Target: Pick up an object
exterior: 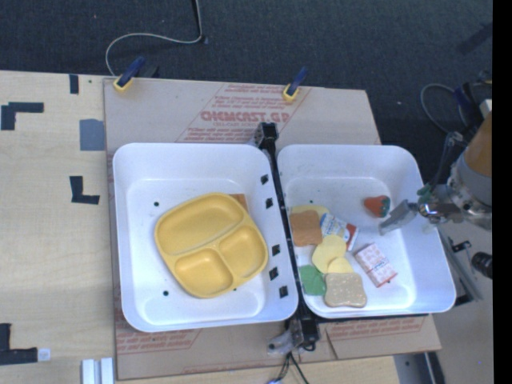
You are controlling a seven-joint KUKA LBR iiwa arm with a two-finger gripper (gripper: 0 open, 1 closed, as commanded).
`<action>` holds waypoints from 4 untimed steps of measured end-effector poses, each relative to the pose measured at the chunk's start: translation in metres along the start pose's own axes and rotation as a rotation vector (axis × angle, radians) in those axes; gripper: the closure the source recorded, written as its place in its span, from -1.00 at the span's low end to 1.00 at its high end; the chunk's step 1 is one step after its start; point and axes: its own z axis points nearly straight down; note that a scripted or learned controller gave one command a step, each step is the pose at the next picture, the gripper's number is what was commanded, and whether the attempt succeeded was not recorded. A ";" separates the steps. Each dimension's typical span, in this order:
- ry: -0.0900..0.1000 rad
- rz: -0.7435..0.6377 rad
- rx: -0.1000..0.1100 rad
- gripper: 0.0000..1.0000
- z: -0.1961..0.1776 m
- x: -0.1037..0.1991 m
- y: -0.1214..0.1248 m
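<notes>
The right bin (404, 166) holds several toy food pieces. A red piece (375, 206) lies near its right wall. A brown toast square (306, 227), a white and blue packet (337, 229), a yellow piece (329, 254), a green piece (312, 280), a bread slice (346, 291) and a red and white packet (374, 264) sit toward the front. My gripper (396, 218) reaches in over the bin's right side. It sits just right of and below the red piece, with nothing seen in its hold.
A yellow divided plate (210, 243) lies in the left bin (132, 174). A black divider with clips (274, 214) runs between the bins. Cables and arm hardware (468, 206) crowd the bench's right side.
</notes>
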 end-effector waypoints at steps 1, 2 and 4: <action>0.000 -0.004 0.000 -1.00 0.059 0.011 0.070; -0.002 0.000 -0.003 -1.00 0.047 -0.021 0.086; -0.006 0.000 -0.007 -1.00 0.124 -0.012 0.118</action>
